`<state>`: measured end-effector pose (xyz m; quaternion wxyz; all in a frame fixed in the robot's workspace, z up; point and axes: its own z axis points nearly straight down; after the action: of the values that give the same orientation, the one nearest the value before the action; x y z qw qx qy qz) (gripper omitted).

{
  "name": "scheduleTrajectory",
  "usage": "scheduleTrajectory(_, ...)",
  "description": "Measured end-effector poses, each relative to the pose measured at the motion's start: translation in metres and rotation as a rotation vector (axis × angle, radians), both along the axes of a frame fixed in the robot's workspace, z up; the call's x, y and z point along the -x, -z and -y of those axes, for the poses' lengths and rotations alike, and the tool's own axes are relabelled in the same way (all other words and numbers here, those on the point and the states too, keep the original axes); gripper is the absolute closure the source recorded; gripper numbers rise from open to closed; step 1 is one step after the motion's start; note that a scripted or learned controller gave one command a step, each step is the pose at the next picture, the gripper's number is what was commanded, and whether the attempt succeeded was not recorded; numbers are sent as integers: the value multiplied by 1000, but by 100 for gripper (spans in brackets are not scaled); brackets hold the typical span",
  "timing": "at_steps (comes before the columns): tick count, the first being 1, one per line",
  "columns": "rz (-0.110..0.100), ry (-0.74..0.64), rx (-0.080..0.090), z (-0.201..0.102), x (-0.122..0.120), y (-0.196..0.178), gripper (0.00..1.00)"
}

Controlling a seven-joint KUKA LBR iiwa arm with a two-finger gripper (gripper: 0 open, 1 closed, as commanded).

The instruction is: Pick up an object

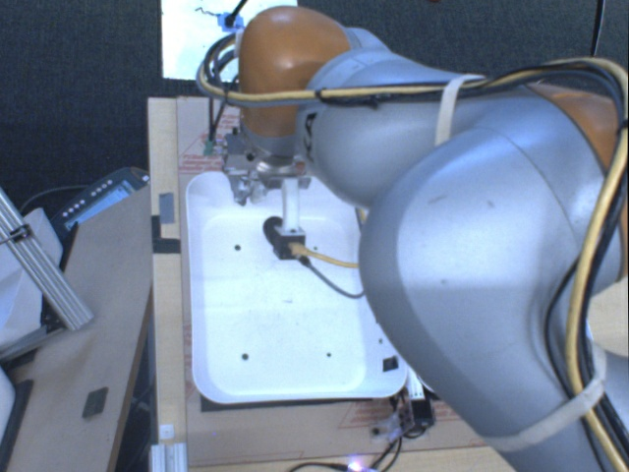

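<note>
Jaws hang over a white bin (226, 313); we cannot tell if they are apart. Below them we see its bare floor, no grip to judge.

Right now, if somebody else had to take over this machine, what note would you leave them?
Gripper: pointing down at the far end of the white bin; whether it is open or shut cannot be told, and no grasp can be confirmed.
Things: the arm covers the right side of the bench, so whatever lies there is hidden. The visible bin floor bears just small dark dots.
Done: no pick confirmed.
Left: likely the whole job, grasping an object and lifting it.
</note>
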<state>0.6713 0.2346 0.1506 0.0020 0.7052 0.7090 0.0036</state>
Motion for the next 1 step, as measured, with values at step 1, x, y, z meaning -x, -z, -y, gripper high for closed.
scheduleTrajectory(1,-10,-1,3,2,4,70,100)
